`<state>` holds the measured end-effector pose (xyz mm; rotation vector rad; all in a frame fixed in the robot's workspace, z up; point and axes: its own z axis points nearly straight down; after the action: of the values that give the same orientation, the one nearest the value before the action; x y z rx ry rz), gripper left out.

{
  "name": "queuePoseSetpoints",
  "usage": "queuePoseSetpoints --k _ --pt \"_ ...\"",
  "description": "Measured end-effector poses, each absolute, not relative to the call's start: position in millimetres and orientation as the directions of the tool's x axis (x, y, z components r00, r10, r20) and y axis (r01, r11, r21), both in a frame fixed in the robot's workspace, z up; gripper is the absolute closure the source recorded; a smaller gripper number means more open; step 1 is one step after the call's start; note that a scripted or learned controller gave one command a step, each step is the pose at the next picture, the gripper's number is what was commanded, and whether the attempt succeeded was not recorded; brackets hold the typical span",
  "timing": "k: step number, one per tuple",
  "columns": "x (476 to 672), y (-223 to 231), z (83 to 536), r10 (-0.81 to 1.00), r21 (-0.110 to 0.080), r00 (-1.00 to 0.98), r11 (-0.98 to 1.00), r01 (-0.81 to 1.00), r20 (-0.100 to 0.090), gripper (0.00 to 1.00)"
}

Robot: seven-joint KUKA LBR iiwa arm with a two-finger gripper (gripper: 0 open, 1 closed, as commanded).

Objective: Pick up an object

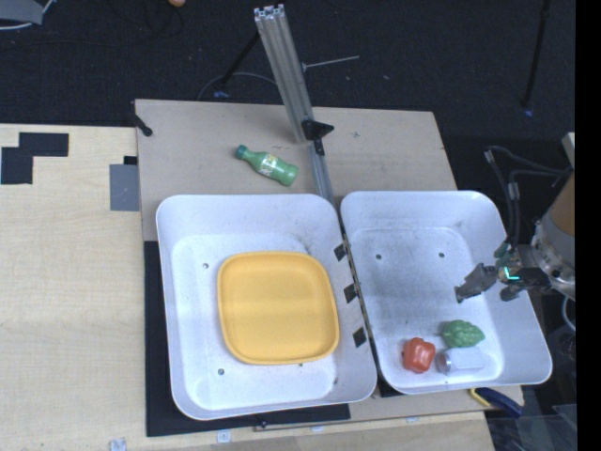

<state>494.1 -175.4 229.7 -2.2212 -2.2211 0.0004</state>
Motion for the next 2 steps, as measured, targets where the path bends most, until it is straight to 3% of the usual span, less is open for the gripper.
queuePoseSetpoints --k 1,2 --pt "494.1 -175.4 229.7 1.0 -0.001 0.0 0.0 1.0 0.0 0.0" --pt "492.0 -174.1 166.8 1.0 -0.006 -0.001 0.001 1.0 0.001 0.0"
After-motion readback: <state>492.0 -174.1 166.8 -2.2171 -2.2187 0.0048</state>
